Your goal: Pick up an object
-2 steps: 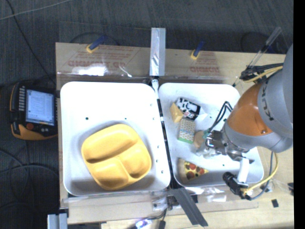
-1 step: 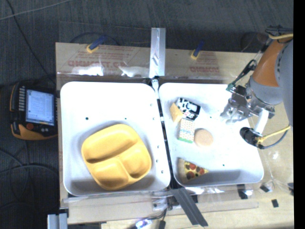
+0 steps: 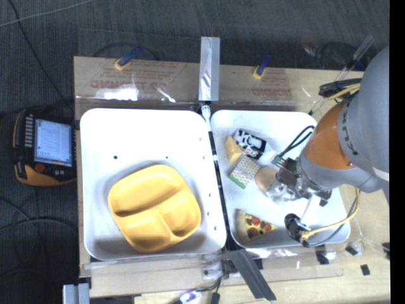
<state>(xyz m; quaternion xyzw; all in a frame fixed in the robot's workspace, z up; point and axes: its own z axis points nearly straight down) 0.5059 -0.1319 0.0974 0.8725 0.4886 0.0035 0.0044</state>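
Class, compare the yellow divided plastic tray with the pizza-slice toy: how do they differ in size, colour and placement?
The yellow divided plastic tray is far larger than the pizza-slice toy. The tray is plain yellow; the slice is orange-brown with darker spots. The tray lies in the left white bin, the slice in the right white bin. Both lie flat.

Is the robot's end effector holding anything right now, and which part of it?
It cannot be told. The end effector sits low in the right bin, right beside a round tan object, but no grip shows.
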